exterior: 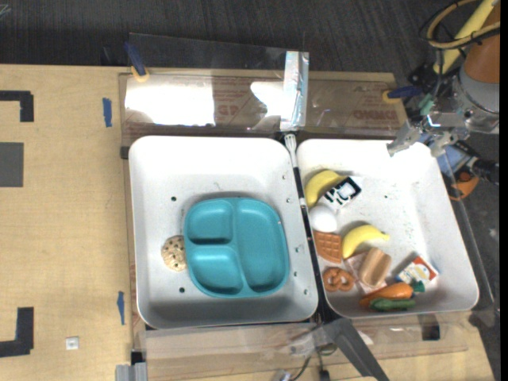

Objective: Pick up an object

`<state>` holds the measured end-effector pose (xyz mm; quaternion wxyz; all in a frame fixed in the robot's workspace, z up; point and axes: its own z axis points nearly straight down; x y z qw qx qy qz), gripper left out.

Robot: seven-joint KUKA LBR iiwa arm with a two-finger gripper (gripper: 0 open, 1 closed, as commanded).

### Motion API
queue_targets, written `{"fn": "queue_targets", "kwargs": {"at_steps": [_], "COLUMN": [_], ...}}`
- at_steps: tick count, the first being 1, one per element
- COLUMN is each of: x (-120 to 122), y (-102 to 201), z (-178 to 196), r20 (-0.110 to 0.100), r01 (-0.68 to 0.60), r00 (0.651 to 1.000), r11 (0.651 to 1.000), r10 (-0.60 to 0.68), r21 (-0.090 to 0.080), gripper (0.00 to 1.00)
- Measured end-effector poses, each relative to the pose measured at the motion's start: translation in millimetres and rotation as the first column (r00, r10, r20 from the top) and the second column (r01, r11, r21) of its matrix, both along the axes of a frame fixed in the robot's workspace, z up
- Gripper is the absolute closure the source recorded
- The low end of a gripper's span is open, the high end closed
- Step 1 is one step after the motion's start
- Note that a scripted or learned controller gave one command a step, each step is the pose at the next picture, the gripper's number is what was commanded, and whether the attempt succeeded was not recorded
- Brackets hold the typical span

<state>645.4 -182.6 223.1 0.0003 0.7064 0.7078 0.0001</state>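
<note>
The end effector (406, 140) hangs over the far right corner of the right bin (444, 213); I cannot tell its state. Bananas (321, 184), a waffle (329, 246), a pretzel (339, 279) and a carrot (388, 292) lie along the bin's left and near sides. The left bin (151, 213) holds a teal plate (236, 246) and a cookie (174, 252).

Two white bins: the left bin (151, 165) holds a teal divided plate (236, 246) and a tan cookie (174, 252) speckled with dark chips. The right bin (444, 213) holds two yellow bananas (320, 184) (363, 237), a black-and-white card (342, 191), a white egg (322, 218), an orange-brown waffle (328, 245), a brown pretzel (338, 279), a tan bread roll (372, 266), an orange carrot (389, 291) beside a green piece (389, 304), and a white carton (417, 272) printed red, orange and green. Arm (480, 70) at far right: grey with an orange band and yellow cable (464, 24); bench (55, 213) pale brown with black and blue tape marks.
</note>
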Motion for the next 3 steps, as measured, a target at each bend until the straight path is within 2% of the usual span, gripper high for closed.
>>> {"fn": "queue_targets", "kwargs": {"at_steps": [1,2,3], "x": [-28.4,-130.8,-127.2], "y": [45.0,59.3,48.4], "z": [-83.7,-132.1,-122.6], "r20": [-0.007,-0.005,0.001], "r01": [0.030,-0.018,0.169], "r00": [1.000,1.000,0.986], "r11": [1.000,1.000,0.986], "r10": [-0.030,0.018,-0.169], "r21": [0.002,0.001,-0.001], "gripper": [0.00,0.00,0.00]}}
